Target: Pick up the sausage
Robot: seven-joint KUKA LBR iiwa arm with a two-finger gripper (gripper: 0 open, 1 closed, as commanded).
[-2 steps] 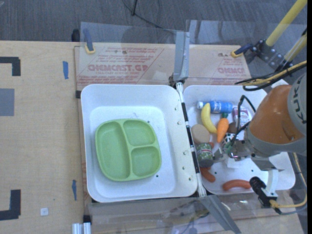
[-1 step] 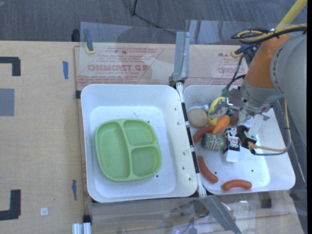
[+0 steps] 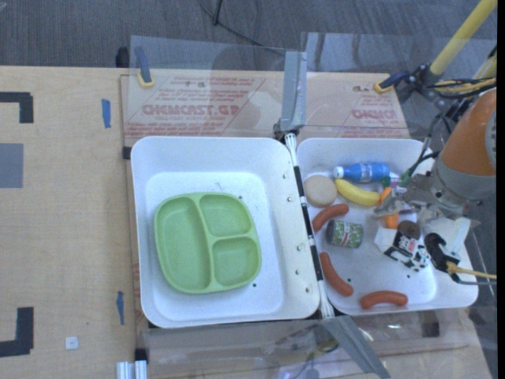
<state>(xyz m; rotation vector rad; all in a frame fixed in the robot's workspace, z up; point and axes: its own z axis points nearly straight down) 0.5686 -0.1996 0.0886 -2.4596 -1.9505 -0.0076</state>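
Three reddish-brown sausages lie in the right bin. One sausage is near the bin's left wall, below a tan round bun. A second sausage lies along the lower left wall. The third sausage rests by the front edge. My gripper hangs low over the right middle of that bin, among small orange pieces and above a black-and-white toy. It is well to the right of the nearest sausage, and no sausage is in it.
A blue bottle, a yellow banana and a green can lie between the gripper and the left sausage. The left bin holds a green divided plate. A yellow pole slants at the upper right.
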